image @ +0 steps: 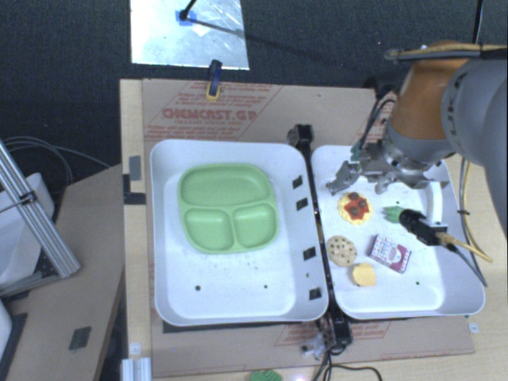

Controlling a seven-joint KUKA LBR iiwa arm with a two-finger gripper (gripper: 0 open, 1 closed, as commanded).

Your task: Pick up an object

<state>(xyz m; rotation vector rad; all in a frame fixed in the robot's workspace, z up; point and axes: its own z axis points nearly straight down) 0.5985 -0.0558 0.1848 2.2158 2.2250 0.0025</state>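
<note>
In the right bin point(456, 292) lie several small toys: a yellow and red pizza-like piece point(355, 207), a brown cookie point(342, 250), a pink box point(389, 253), a yellow disc point(363, 275) and a small green piece point(392, 212). My gripper point(362, 182) hangs over the bin's back part, just above and behind the pizza-like piece. Its two grey fingers point(342, 179) stand apart, open, with nothing between them. The arm comes in from the right, its orange band above the wrist.
The left bin point(167, 284) holds a green divided plate point(228, 208). A black divider point(312, 213) runs between the two bins. Cardboard lies under both bins, and a shiny sheet point(189, 22) lies beyond them.
</note>
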